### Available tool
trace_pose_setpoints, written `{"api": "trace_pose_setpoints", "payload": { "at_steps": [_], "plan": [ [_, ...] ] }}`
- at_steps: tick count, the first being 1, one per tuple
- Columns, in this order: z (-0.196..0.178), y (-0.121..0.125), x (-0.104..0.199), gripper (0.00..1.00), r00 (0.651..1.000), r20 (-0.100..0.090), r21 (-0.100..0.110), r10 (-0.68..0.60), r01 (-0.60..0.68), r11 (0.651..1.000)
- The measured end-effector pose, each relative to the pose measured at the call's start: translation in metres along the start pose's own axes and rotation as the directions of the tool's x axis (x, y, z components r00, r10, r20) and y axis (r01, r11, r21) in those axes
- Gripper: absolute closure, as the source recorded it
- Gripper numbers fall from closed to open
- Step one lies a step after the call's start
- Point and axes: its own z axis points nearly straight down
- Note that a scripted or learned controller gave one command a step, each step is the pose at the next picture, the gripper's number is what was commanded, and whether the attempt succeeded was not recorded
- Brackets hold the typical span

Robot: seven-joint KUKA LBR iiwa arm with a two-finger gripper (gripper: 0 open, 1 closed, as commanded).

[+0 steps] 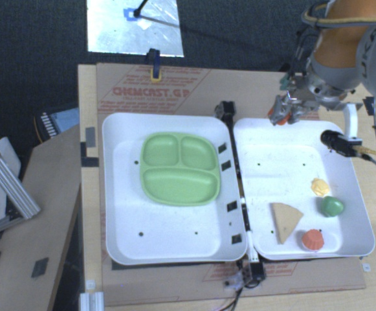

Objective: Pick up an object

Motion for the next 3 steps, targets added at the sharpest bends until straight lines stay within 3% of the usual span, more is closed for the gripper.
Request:
{"api": "trace_pose_setpoints", "payload": {
  "at_steps": [3],
  "plan": [
    [0.002,-0.004,0.165,1.0,1.0,-0.001,-0.002,-0.002,0.002,1.0]
  ]
}}
